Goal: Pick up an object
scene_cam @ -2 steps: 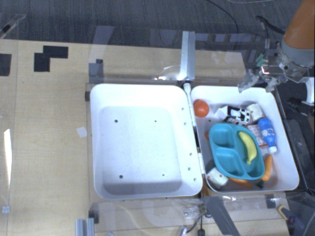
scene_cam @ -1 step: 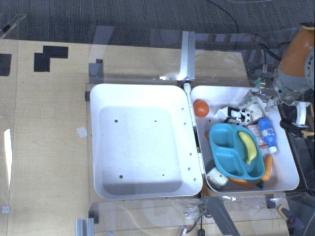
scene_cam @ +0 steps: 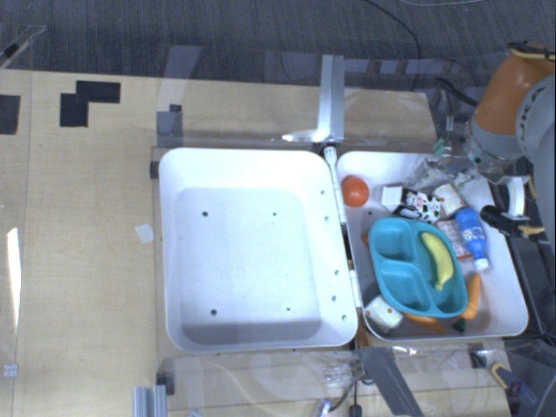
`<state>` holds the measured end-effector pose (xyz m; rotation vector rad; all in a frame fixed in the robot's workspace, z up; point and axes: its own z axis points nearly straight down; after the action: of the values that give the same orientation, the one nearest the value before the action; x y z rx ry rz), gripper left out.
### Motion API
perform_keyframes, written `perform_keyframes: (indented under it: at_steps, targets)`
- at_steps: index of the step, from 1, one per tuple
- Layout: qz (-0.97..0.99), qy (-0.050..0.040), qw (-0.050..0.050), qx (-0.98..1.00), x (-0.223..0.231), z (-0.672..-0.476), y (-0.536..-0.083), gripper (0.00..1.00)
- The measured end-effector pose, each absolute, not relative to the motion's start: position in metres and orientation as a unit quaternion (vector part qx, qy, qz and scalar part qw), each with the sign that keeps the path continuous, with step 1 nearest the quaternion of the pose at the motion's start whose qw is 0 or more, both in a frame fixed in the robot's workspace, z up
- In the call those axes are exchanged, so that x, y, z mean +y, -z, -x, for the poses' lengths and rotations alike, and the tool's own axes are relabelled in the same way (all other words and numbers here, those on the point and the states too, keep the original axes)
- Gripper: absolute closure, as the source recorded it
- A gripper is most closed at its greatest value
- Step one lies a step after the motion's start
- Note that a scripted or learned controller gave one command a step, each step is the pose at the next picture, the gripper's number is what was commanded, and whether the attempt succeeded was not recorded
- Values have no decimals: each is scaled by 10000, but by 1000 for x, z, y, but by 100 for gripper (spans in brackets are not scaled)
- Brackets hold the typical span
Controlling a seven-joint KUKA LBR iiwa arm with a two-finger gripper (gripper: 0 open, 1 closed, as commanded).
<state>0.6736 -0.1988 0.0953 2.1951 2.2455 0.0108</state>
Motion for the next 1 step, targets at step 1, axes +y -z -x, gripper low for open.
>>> perform_keyframes:
  at_steps: [1]
  targets:
    - [-6962, -58, 95, 7177, -198, -677, -107, 100]
